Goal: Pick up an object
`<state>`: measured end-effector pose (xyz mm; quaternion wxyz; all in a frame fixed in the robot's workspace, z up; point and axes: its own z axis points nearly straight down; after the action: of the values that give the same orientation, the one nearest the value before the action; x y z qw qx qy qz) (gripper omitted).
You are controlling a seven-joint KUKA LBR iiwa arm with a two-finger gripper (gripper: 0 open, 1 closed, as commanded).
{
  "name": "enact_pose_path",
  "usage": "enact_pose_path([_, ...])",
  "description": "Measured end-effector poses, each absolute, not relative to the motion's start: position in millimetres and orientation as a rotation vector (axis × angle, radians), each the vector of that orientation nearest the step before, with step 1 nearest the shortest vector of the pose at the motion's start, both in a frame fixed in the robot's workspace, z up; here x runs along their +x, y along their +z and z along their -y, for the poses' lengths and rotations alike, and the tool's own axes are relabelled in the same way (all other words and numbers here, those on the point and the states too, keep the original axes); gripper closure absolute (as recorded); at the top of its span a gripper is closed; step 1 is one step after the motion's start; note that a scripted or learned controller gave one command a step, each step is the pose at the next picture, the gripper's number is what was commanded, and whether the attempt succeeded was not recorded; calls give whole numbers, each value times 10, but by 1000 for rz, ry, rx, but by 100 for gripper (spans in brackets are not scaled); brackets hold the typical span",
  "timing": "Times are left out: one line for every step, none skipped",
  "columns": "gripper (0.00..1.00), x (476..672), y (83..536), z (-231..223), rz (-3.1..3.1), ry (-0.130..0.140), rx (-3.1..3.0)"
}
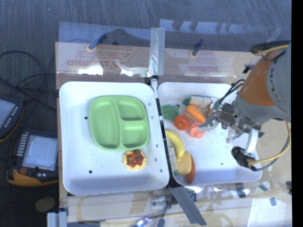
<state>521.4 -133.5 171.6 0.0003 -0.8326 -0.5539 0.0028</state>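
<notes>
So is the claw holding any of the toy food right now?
Claw: low in the right bin, next to the carrot and a pink toy. I cannot tell if it is gripping anything.

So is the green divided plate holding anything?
Empty: all three compartments of the green plate show bare green; the small pizza lies beside it on the bin floor.

Pincer (211, 119) fingertips blurred against the toys; arm (270, 86) cut off at right edge.

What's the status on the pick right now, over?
Gripper low in right bin, beside pink toy and carrot. Nothing seen between fingers. Tomato, banana crowd close.
</notes>
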Motion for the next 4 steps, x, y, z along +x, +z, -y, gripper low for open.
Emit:
enact_pose_path([0,5499,891,1371,1639,-7,-2690])
enact_pose_path([0,6063,882,1180,1151,-3,-2930])
enact_pose_path([100,6065,984,1186,1155,0,-2933])
enact_pose_path([100,6388,900,996,757,-7,-3055])
